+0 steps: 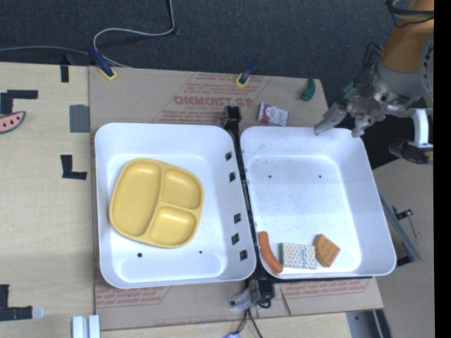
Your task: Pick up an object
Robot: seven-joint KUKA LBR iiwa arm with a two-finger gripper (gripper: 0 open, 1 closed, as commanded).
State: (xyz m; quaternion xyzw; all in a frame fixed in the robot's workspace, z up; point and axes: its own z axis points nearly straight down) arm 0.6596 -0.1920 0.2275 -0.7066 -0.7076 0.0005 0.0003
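Lower right of frame, right bin [366, 189], front edge: sausage [269, 252], patterned packet [299, 255], cracker [326, 250], side by side. Left bin [113, 259]: yellow divided plate [156, 203]. Above the bins, on cardboard: small packet [272, 114], green item [309, 89]. Upper right: gripper [341, 122] over the right bin's far corner, fingers spread apart, holding nothing.

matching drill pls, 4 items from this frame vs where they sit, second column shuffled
Things:
1. yellow divided plate
2. sausage
3. cracker
4. gripper

Places:
A. over the far right corner of the right bin
B. near edge of the right bin, leftmost of the three items
C. middle of the left bin
D. near edge of the right bin, rightmost of the three items

Pairs: 1-C, 2-B, 3-D, 4-A
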